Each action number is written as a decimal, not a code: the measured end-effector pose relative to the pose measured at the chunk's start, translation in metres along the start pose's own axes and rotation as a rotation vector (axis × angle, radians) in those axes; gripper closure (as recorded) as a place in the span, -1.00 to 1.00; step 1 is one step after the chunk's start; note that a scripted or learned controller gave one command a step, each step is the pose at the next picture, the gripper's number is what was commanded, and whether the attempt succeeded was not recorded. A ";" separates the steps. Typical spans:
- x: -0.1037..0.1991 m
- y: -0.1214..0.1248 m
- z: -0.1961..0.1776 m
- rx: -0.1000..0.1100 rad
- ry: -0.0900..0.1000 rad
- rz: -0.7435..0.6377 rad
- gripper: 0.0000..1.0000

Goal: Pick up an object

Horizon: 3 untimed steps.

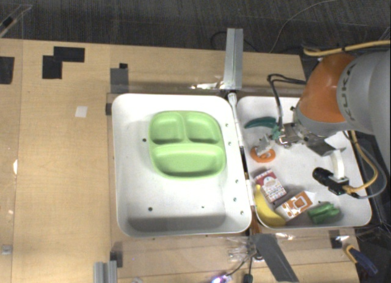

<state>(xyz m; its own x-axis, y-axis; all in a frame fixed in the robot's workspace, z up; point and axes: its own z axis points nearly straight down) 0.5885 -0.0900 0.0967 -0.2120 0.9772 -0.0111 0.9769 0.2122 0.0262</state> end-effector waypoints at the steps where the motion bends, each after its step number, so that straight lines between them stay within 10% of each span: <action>1: 0.014 -0.075 -0.002 -0.004 0.002 0.049 -1.00; 2: -0.064 -0.032 -0.002 0.019 0.009 -0.115 -1.00; 3: -0.017 -0.026 0.000 0.001 0.000 0.031 -1.00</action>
<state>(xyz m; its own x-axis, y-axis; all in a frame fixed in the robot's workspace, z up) 0.5668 -0.1121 0.0964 -0.1818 0.9833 -0.0102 0.9830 0.1820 0.0260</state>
